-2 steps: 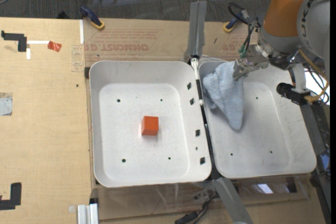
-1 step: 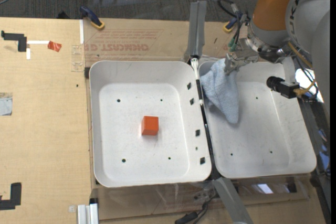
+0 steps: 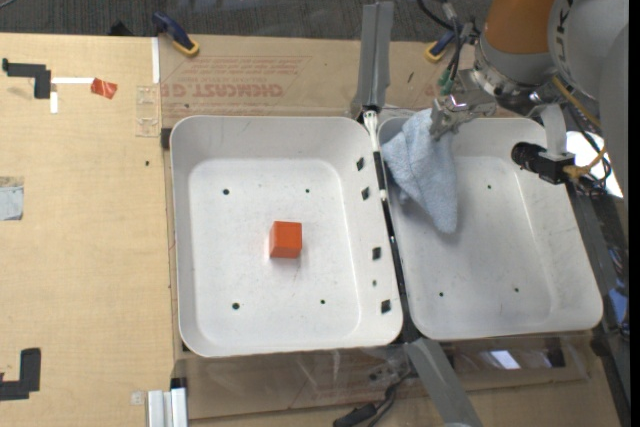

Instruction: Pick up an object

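A light blue cloth [image 3: 428, 173] lies in the far left corner of the right bin [image 3: 520, 265]. Its top is drawn up into a peak at my gripper [image 3: 447, 115], which is shut on that bunched edge. The rest of the cloth drapes down and toward the bin's middle, partly over the divider between the bins. An orange-red cube [image 3: 286, 239] sits alone near the middle of the left bin [image 3: 220, 215], well away from the gripper.
Grey clamps and rails run between the bins [image 3: 376, 65]. A cardboard sheet [image 3: 250, 80] lies behind the left bin. Cables and a black fitting [image 3: 540, 160] hang off the arm over the right bin's far side.
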You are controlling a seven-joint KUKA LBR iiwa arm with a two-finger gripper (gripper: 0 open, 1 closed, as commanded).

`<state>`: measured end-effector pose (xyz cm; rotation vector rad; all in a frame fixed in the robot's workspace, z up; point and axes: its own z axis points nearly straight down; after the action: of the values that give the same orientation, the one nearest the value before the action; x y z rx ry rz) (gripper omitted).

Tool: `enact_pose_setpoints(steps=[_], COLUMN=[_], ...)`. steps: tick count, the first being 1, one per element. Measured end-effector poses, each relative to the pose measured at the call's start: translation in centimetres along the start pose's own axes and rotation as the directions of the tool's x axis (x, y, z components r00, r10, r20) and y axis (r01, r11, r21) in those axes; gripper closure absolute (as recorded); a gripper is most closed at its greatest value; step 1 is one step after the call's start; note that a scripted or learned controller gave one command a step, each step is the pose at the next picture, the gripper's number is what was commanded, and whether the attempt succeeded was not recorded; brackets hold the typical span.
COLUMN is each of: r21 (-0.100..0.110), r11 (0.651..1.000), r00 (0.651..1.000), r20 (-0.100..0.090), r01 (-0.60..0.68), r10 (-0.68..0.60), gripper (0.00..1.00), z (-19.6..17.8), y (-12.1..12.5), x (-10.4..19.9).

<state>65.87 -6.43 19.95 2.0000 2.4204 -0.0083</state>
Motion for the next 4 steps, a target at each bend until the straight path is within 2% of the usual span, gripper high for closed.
enact_pose_setpoints(steps=[1, 2, 3, 4], r21=[-0.001, -0.002, -0.002, 0.000], r11=[0.999, 0.986, 0.994, 0.993], r00=[0.999, 0.986, 0.994, 0.993], r20=[-0.003, -0.002, -0.003, -0.001], r01=[0.050, 0.168, 0.113, 0.114], r10=[-0.050, -0.168, -0.113, -0.114], gripper=[1.00, 1.00, 1.00, 1.00], z=[0.8, 0.8, 0.8, 0.0], y=[0.6, -2.1, 0.8, 0.7], x=[3.2, 4.9, 3.9, 3.8])
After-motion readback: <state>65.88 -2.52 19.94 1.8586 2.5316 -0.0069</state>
